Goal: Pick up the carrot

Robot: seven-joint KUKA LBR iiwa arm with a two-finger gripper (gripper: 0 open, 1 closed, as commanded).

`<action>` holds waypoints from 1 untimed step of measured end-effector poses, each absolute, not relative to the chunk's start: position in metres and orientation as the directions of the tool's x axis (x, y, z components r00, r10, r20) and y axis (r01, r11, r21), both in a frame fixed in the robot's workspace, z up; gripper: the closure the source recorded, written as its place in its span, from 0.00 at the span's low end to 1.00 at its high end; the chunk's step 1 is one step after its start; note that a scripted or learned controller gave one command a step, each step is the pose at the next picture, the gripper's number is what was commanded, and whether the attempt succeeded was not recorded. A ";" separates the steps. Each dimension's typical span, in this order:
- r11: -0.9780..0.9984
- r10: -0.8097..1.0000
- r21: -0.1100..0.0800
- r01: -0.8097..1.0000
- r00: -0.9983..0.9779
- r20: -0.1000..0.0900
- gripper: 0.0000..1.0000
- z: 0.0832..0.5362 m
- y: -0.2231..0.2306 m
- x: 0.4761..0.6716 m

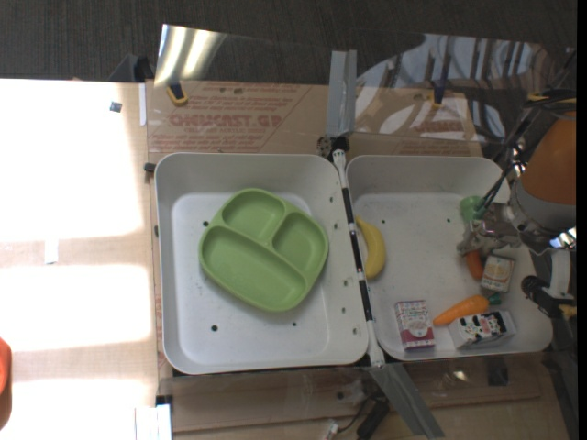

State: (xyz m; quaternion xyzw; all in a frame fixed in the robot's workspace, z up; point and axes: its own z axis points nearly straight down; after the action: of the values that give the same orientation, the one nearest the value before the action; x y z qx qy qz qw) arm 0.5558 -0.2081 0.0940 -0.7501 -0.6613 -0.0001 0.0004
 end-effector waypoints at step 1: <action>-0.227 0.974 -0.002 0.974 0.227 -0.002 1.00 0.263 -0.152 0.546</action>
State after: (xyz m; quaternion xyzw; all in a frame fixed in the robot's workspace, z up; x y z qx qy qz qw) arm 0.5464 -0.1523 0.2625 -0.7831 -0.6219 0.0014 0.0001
